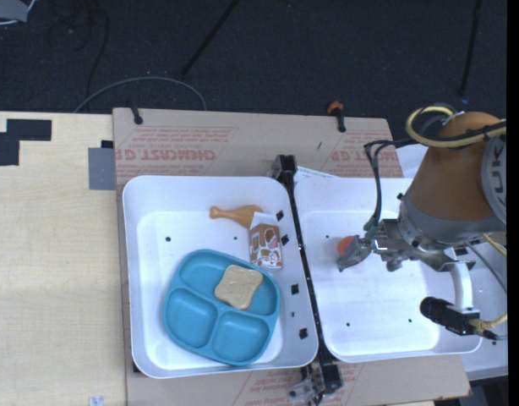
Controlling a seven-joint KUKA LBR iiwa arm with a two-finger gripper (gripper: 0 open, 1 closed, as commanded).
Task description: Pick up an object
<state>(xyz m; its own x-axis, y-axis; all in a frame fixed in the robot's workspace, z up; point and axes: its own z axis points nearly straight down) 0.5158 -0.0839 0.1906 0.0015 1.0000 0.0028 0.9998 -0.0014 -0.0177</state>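
We saw the gripper (351,256) low in the right bin (386,337), beside a small orange-red object (347,244); whether it was gripping anything we could not tell. In the left bin (145,227) lay a blue divided plate (220,308) bearing a slice of toast (238,287), with a patterned carton (265,244) and possibly a wooden drumstick (235,213) nearby.

My arm (462,184) is a thick rounded column with an orange band above grey metal, just right of the right bin (327,328). A yellow cable loops over its top; black cables run down its left side. My gripper (354,255) is dark grey metal, and a black cylinder projects below it.
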